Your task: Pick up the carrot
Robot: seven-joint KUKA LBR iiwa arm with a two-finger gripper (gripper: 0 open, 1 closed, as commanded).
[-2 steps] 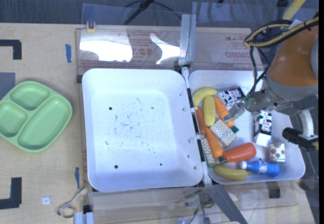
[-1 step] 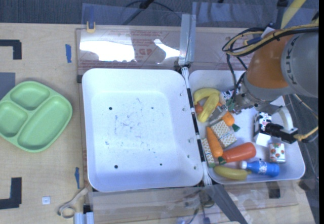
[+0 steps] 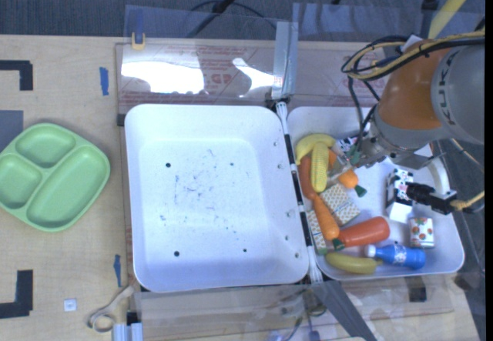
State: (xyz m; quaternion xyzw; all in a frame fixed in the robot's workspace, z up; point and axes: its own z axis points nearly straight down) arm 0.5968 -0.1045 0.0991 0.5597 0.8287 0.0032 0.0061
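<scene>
The carrot (image 3: 324, 218), a long tapered orange piece, lies at a slant by the left wall of the right bin (image 3: 451, 251), among other toy food. A small round orange piece with a green tip (image 3: 349, 178) sits just right of its upper end. My gripper (image 3: 352, 155) hangs over the upper middle of that bin, directly above the small orange piece and up and to the right of the carrot. Nothing shows between the gripper and the carrot. The grey arm with its orange band (image 3: 408, 101) reaches in from the right.
Around the carrot lie two yellow bananas (image 3: 316, 151), a checked cracker (image 3: 340, 204), a red-orange sausage shape (image 3: 364, 231), another banana (image 3: 350, 262), a blue bottle (image 3: 398, 256) and small boxes (image 3: 420, 232). The left bin (image 3: 208, 178) adjoins it. A green divided plate (image 3: 50, 175) rests far left.
</scene>
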